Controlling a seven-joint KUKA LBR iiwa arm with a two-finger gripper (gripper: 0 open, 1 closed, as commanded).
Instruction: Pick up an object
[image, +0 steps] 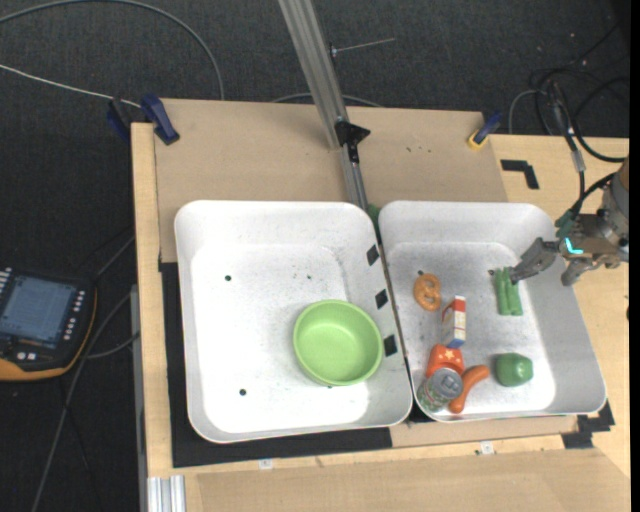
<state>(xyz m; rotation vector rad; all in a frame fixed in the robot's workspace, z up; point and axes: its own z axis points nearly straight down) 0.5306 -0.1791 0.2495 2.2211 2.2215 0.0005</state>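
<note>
Bench with two bins
A tan bench (260, 150) is seen mid-frame; a left white bin (200, 240) and right white bin (470, 222) are set on it, touching.

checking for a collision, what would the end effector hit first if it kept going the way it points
Probably the green stick-shaped object in the right bin: the end effector points left and down from that bin's right side, with this object nearest its tip. Height above it is unclear.
</note>
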